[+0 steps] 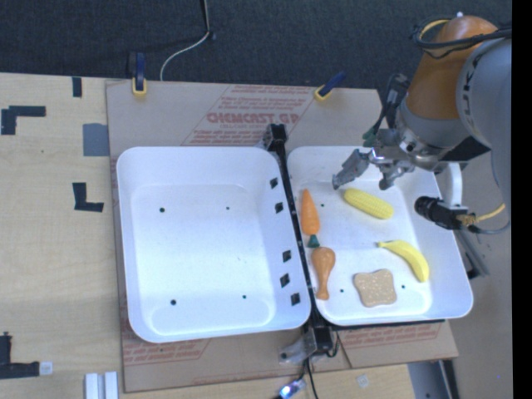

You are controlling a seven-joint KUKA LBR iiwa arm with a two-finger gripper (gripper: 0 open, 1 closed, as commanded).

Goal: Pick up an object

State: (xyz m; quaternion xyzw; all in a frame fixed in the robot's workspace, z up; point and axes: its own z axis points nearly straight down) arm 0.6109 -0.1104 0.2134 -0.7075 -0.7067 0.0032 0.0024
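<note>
The right bin (440, 306) holds an orange carrot (309, 213) by its left wall, a brown drumstick (322, 269) below it, a slice of toast (376, 288), a banana (409, 258) and a yellow corn cob (367, 204). My gripper (370, 173) hangs over the far part of this bin, just above and left of the corn cob. Its two fingers are spread apart, with nothing between them.
The left bin (133, 223) lies beside the right one, with a black divider strip (287, 223) between them. Both rest on a cardboard sheet (241, 115) clamped at the far edge. The arm's orange band (440, 65) rises at the right.
</note>
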